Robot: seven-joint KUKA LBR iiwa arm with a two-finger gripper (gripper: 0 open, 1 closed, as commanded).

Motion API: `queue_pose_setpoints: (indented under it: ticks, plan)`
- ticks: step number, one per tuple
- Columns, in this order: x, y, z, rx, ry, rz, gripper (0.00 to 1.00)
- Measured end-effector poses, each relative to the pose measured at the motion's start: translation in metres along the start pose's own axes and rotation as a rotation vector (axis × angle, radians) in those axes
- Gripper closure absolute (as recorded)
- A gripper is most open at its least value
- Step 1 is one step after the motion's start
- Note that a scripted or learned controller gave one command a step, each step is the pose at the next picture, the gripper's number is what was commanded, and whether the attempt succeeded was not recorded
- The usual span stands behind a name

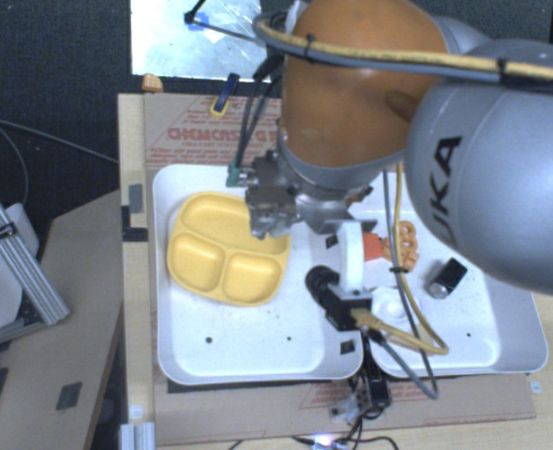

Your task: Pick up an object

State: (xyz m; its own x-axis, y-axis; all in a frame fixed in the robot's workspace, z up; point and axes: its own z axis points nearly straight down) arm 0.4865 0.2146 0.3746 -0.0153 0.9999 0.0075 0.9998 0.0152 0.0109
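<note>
Camera view looks down on a yellow divided plate (222, 251) lying flat in the left bin (258, 345), toward its far left part. The plate's long axis runs from the left down toward the near right at a slight slant; its one large compartment faces the far wall and its two smaller compartments sit side by side toward the near edge. The plate's far right rim is hidden beneath the gripper (272, 216), which hangs just over that corner. Whether the gripper is open, closed or touching the plate cannot be told, since the wrist covers it from above. The arm (501, 176) is bulky and close to the lens, and hides the far half of the right bin (483, 336). In that bin lie an orange-red item (377, 247), half covered and hard to name, a braided orange piece (408, 240) beside it, and a small black and silver object (445, 277) apart to the right. Printed cardboard (192, 137) lies under both bins.
</note>
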Motion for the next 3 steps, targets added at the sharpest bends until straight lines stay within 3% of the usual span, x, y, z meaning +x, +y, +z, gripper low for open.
queue_pose_setpoints:
  ticks: [1, 2, 3]
  plan:
    - [0.015, 0.073, 0.064, 0.006, -0.006, 0.014, 1.0]
    - [0.014, 0.071, 0.052, 0.008, -0.007, 0.009, 1.0]
    - [0.019, 0.017, 0.107, 0.018, -0.009, 0.009, 1.0]
